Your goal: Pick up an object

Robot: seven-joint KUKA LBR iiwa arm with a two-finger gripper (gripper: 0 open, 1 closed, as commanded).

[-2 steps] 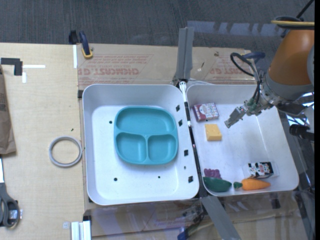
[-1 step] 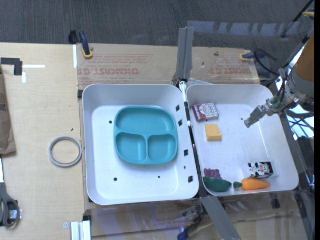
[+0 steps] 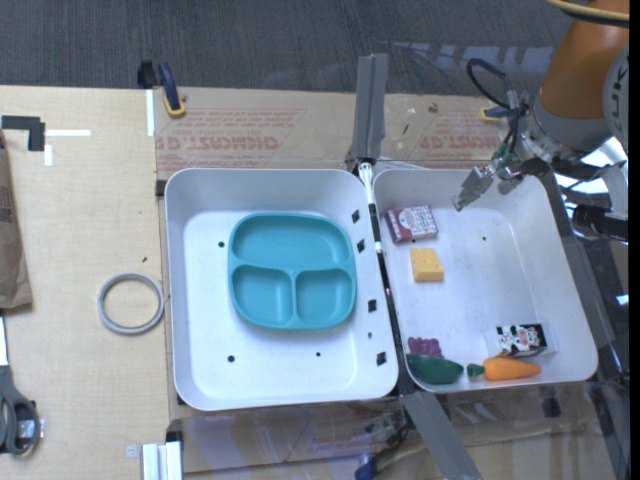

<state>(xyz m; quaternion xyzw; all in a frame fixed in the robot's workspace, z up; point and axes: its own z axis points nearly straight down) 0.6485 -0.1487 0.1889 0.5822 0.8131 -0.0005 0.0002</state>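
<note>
Two bins, pincer over upper edge of right one

Grey arm with orange band comes in from upper right of the frame. Pincer [image 3: 468, 193] hangs above the upper part of the right bin [image 3: 560, 268], nothing between its fingers; spread or pressed together, cannot tell at this size.

Right bin contents: pink-purple packet [image 3: 412, 223] at upper left, yellow block [image 3: 427, 264] just below it, apart. Along the lower edge: purple grapes [image 3: 424, 346], green item [image 3: 436, 370] just below them, orange carrot [image 3: 511, 369] to the right, small black-and-white box [image 3: 520, 339] just above the carrot.

Left bin [image 3: 195, 268] holds a teal divided plate [image 3: 293, 270], centre. Grey ring [image 3: 131, 302] lies on the bench [image 3: 70, 218], left of the frame.
</note>
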